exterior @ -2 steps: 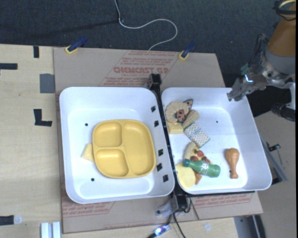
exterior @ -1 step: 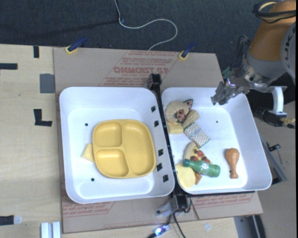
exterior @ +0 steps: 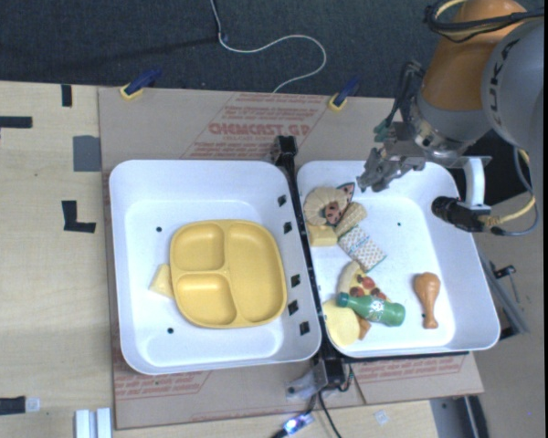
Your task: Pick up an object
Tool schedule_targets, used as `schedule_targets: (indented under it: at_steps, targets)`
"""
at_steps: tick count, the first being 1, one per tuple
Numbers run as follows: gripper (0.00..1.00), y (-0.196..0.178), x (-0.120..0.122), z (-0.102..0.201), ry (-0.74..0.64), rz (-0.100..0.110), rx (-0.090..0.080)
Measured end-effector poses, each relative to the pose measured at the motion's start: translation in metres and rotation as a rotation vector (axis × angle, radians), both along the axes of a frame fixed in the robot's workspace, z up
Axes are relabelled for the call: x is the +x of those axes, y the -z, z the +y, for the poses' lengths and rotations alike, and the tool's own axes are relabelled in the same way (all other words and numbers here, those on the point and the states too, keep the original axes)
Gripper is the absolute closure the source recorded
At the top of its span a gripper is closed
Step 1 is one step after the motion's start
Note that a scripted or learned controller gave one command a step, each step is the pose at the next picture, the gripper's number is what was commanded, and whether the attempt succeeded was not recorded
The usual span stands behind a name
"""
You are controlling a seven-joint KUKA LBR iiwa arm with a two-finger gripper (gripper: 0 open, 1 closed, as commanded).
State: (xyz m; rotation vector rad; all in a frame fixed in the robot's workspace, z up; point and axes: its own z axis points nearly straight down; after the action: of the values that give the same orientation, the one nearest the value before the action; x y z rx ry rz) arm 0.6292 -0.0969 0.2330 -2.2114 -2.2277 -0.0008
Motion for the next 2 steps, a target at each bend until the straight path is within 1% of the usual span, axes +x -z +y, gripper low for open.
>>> schedule_targets:
  at_steps: [1,2]
  targets:
    - [1.00,0.012,-0.011,0.042,0.002,0.002,-0.001]
    - [1.00,-0.001,-0.017,0.046,0.005,-0.001,-0.002]
